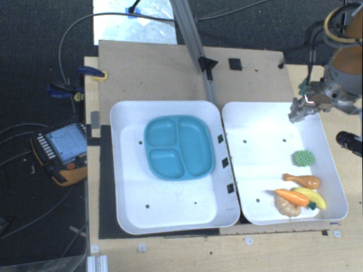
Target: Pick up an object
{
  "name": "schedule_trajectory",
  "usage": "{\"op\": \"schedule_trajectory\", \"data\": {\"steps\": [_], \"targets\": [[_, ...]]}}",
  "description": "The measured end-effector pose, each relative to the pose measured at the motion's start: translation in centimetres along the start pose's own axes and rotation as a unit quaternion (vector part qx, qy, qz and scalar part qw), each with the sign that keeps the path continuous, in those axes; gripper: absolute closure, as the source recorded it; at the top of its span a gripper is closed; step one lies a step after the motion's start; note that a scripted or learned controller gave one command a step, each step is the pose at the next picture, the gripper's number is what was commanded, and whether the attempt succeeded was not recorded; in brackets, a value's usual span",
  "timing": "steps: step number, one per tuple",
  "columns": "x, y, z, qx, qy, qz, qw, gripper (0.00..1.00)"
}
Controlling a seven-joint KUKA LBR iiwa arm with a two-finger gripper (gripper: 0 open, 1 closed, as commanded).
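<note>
Four toy foods lie bunched in the near right corner of the right bin (pixel 266 208), well below my claw (pixel 299 111) and slightly right of it: one green ball (pixel 303 158) nearest me, then one chicken leg (pixel 304 181), one carrot (pixel 291 196) and one banana (pixel 313 198) touching each other, with a tan lump (pixel 287 208) under the carrot. My claw hangs over the bin's far right corner, close to its back rim, holding nothing that can be seen; how it is set cannot be told from here. Bare white floor spreads left of me and down toward the food. Far to my left, the left bin (pixel 170 208) carries one blue divided plate (pixel 180 147).
</note>
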State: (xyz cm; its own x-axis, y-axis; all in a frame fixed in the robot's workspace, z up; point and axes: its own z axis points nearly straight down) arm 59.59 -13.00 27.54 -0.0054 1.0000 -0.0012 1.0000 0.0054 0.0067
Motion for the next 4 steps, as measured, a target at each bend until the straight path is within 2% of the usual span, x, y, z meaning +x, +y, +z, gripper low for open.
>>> {"op": "schedule_trajectory", "data": {"steps": [1, 2, 3, 4], "targets": [[4.6, -2.2, 1.9, 0.004, 0.001, -0.001, 1.0000, 1.00], [8.8, -3.8, 1.9, 0.003, 0.001, -0.002, 1.0000, 1.00], [13.9, -5.2, 3.8, 0.004, 0.002, -0.002, 1.0000, 1.00], [19.4, -8.1, 4.6, 0.005, 0.002, -0.003, 1.0000, 1.00]]}}
